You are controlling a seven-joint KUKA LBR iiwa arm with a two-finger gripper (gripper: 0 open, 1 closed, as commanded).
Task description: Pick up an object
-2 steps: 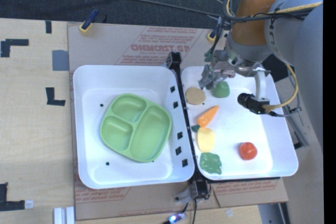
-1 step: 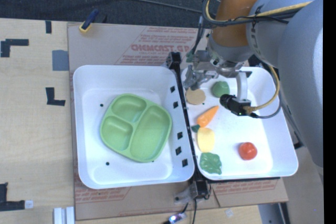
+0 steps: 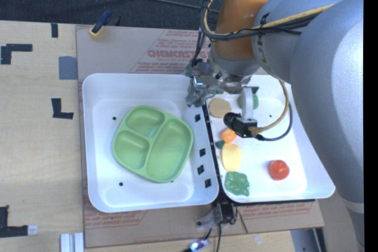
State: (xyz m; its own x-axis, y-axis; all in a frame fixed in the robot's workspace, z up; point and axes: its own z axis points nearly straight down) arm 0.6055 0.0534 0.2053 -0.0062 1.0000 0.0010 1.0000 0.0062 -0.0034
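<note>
You have a light green divided tray (image 3: 153, 143) in the white left bin (image 3: 94, 127), and in the white right bin (image 3: 313, 180) a red ball (image 3: 279, 169), a yellow piece (image 3: 231, 156), a small orange piece (image 3: 228, 136), a dark green piece (image 3: 237, 183) and a tan disc (image 3: 219, 107).

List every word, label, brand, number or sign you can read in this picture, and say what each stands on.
Red printing on the cardboard sheet under the bins, above the left bin: too blurred and tilted to read.
Faint red printing on the cardboard's lower edge, below the left bin: too small to read.
Black tape marks on the wooden bench: shapes, not letters.
Green divided plate: no text.
</note>
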